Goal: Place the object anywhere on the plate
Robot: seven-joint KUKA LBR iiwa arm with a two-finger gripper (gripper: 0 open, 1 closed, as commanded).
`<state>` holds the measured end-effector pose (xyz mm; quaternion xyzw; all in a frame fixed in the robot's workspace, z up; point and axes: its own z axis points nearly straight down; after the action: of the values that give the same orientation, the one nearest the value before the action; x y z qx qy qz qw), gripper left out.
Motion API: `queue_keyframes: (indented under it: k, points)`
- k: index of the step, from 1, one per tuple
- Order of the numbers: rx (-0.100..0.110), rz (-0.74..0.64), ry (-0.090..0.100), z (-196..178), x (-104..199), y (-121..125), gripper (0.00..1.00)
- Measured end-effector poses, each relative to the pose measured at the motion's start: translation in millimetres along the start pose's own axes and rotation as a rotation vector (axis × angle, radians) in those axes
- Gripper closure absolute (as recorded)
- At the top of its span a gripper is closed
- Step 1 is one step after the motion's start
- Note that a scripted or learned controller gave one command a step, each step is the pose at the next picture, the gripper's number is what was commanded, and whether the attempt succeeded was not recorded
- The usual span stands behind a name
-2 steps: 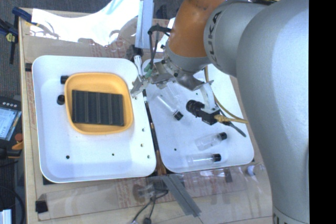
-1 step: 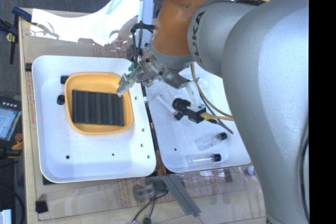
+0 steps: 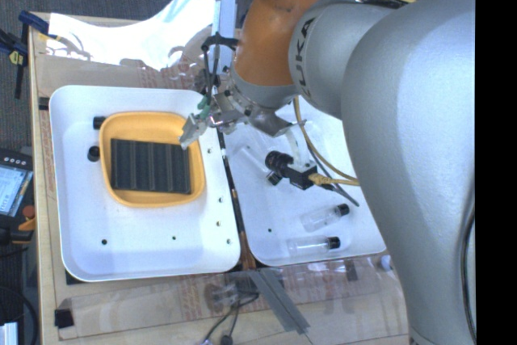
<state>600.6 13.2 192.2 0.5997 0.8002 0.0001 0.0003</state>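
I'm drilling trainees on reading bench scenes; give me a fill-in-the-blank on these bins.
The yellow plate lies in the ____ bin.
The plate's centre holds a ____ ribbed insert.
The gripper hangs over the plate's ____ edge.
The two clear vials lie in the ____ bin.

Missing words: left; black; right; right

1 fixed camera looked down at a slant from above the tabletop [image 3: 121,299], near enough that both white bins [image 3: 145,254] filled most of the view. The arm [image 3: 388,93] entered from the right, looming large close to the lens.
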Motion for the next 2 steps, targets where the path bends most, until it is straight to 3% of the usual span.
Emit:
queue_keyframes:
  k: [2]
  points:
    - [0.0, 0.0, 0.0, 0.0, 0.0, 0.0, 0.0]
